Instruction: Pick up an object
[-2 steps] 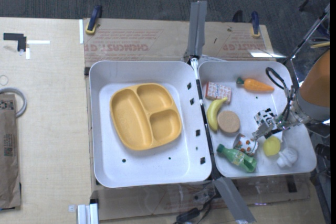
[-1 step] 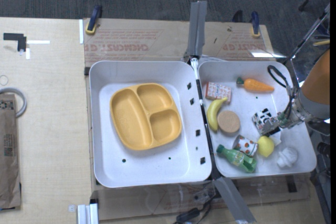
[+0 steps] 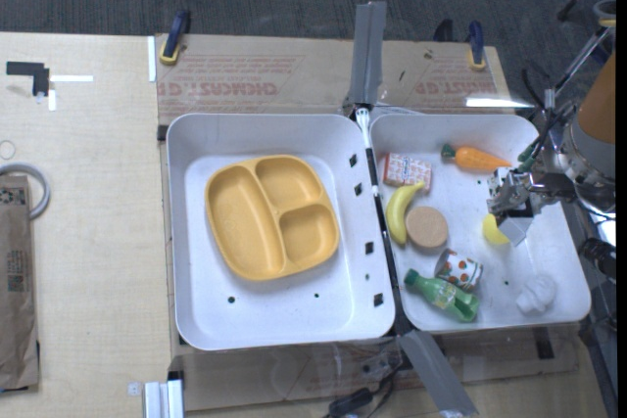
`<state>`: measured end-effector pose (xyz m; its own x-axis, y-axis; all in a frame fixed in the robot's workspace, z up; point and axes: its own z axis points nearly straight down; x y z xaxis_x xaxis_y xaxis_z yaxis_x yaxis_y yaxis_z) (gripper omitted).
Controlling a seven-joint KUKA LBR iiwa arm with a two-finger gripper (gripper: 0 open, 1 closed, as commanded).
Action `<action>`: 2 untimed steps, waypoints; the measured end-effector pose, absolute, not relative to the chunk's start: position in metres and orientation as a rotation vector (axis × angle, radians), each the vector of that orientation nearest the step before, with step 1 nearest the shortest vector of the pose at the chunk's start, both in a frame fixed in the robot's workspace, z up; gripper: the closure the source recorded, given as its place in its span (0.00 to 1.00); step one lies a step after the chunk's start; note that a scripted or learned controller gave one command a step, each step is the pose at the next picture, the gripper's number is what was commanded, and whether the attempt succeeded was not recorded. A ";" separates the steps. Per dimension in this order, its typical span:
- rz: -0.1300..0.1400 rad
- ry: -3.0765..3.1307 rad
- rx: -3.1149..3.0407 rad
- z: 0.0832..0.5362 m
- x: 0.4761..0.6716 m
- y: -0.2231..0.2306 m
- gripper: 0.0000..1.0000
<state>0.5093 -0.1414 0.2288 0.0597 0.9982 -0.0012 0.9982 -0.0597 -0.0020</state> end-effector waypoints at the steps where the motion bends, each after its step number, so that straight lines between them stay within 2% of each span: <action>1: 0.003 -2.491 -1.912 0.191 0.531 -0.189 1.00; 2: 0.003 -2.359 -2.072 0.219 0.495 -0.109 1.00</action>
